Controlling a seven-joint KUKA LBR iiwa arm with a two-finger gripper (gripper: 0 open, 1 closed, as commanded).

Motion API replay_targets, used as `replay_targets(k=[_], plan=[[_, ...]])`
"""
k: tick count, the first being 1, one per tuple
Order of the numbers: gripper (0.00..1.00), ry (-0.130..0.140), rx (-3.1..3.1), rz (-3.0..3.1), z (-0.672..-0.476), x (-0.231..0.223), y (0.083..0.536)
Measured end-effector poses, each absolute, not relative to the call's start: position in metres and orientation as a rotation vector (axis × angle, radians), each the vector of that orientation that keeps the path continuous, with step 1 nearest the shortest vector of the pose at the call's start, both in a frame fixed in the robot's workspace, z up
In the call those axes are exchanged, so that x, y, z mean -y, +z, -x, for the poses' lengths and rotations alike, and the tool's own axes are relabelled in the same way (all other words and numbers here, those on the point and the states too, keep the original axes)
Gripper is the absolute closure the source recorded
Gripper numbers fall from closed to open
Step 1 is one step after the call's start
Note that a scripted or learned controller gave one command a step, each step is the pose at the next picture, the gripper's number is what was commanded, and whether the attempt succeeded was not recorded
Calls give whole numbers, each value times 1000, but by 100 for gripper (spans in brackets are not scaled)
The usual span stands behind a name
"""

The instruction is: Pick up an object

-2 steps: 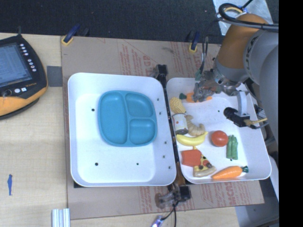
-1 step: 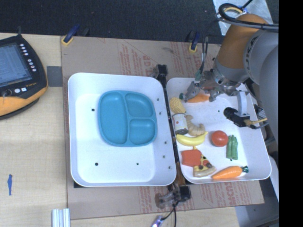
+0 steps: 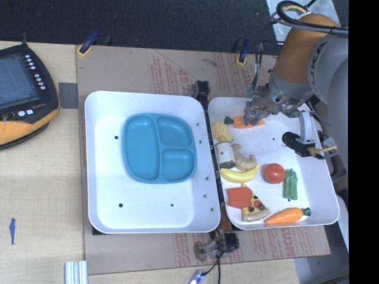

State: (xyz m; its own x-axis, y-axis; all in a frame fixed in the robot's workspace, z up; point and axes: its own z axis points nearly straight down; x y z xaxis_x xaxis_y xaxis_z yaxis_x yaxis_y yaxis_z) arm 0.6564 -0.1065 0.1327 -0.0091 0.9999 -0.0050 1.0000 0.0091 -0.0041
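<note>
Nearest you in the right bin (image 3: 331, 215) lie a carrot (image 3: 285, 216) along the near rim, long axis left to right, and a pizza slice (image 3: 256, 210) with a red block (image 3: 238, 196) just left of it. A step farther sit a banana (image 3: 238, 174), a tomato (image 3: 273, 173) and a green vegetable (image 3: 290, 183) stood near-to-far beside the tomato. Beyond those you have a small can (image 3: 225, 154), a beige piece (image 3: 244, 158) touching it, and a corn cob (image 3: 222, 132) by the left wall. The left bin (image 3: 98, 158) carries a blue divided tray (image 3: 159, 147). At the far end of the right bin, the pincer (image 3: 256, 118) hangs down over a small orange piece (image 3: 245, 122), which looks like the thing being gone for; it lies directly under the tips, perhaps a touch to the left, with its long axis running left to right. Whether the pincer is spread or pressed together, you cannot tell from here: the tips blur into the orange piece, and nothing shows it actually pinched. Judge the grasp unproven. If it misses, the corn cob is the next nearest thing, just to the left and nearer.
</note>
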Motion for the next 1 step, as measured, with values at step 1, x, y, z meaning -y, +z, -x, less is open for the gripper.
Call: replay_targets(k=[1], plan=[[0, -11, -2231, -2211, -656, 106, 133]])
